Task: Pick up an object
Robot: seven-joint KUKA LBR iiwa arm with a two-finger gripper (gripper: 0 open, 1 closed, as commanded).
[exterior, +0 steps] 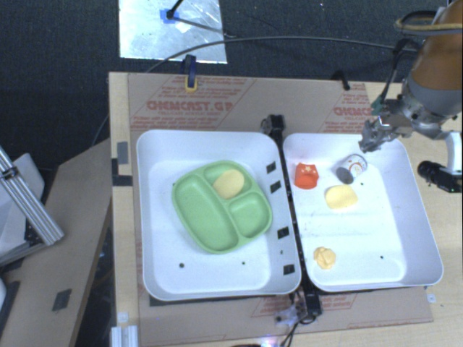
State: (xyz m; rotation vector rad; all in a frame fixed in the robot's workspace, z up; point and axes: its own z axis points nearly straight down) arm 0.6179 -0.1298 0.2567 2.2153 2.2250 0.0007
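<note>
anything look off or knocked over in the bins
One thing: the small can in the right bin lies tipped on its side, near the gripper. The green plate sits askew in the left bin. Nothing looks spilled or damaged.

A brown cardboard sheet (239,100) with red lettering covers the table (79,194) under both bins. A yellow clamp (190,74) grips its far edge. Behind lies a crinkled foil square (170,20).
</note>
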